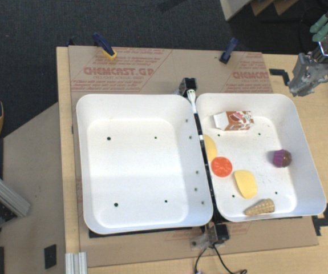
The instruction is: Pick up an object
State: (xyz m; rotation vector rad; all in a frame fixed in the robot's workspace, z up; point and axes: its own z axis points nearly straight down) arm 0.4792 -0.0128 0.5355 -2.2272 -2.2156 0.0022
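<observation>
A: Where is the tool?

B: At the upper right of the camera view, above the desk and just beyond the far right corner of the right bin. It is over none of the objects, and nothing sits in it.

A: Apart or together?

B: I cannot tell — from this angle it reads as a grey metal cluster, too small to separate.

A: And the things to pick from?

B: All in the right bin. A small white carton with red print lies near the far wall. A pale yellow piece lies against the left wall, by the seam between the bins. An orange-red disc is just beside it, toward the near side. A yellow oval piece lies near the disc, and a tan ridged cone rests on its side by the near wall. A purple lump sits alone toward the right wall — well apart from the others.

A: The left bin?

B: White, with small dark dots on its floor. Two clamps hold the brown board at the far edge.
</observation>
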